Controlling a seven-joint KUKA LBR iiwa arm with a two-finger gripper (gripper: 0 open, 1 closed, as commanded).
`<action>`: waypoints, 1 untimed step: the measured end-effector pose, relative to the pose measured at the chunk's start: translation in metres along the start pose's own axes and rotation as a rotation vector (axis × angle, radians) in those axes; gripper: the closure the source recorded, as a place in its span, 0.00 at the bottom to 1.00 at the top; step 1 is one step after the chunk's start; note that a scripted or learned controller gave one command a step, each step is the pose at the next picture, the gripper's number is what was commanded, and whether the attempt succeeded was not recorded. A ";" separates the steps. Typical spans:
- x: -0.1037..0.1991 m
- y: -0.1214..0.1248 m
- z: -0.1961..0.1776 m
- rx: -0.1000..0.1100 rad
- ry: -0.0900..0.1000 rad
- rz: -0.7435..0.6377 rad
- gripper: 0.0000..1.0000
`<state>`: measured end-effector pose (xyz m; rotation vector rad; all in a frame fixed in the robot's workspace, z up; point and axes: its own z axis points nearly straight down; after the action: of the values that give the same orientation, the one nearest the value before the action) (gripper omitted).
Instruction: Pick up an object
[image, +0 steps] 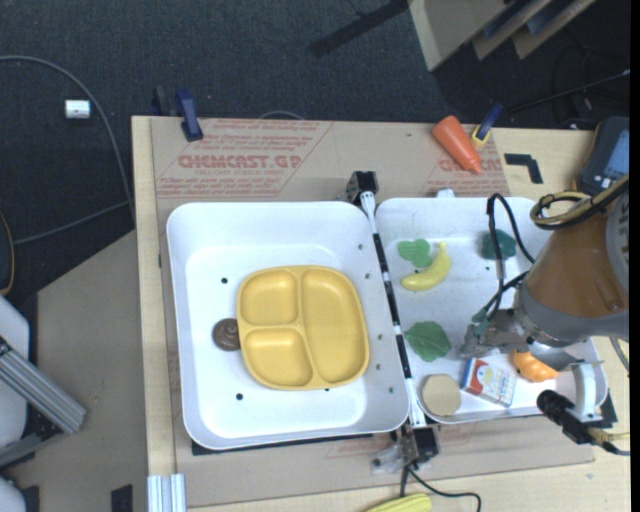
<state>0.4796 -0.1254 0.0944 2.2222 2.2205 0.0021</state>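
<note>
The nearest candidate for a pick looks to be the small white carton (488, 381) with red and blue print, lying flat on the floor of the right bin (455, 215), and the gripper (487, 337) sits just above its upper edge, low over the bin; from where I stand I cannot tell how the tool is set, since the wrist and the bulk of the arm (575, 280) cover it. That is the first worry: a flat carton gives little to bite on, so a descent here could press on its face and skid it instead of lifting it. Crowding is the second. An orange piece (537, 368) lies just beside the carton's right end, a round tan disc (440, 395) near its left corner, and a dark green leaf-shaped piece (430, 340) a little up and left, so a slightly off approach could nudge a neighbour or catch two things together. Farther up the bin the yellow banana (428, 272) rests against a pale green piece (414, 249), well apart from the tool and probably safe. The black cable (497, 250) looping beside the arm might snag if the wrist turns. In the left bin (200, 240) the yellow divided tray (300, 328) and a brown object (226, 334) at its left edge lie out of the way.
</note>
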 end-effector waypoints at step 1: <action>-0.033 0.001 -0.055 0.000 -0.002 0.000 1.00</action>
<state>0.4802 -0.1582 0.1492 2.2210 2.2189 0.0000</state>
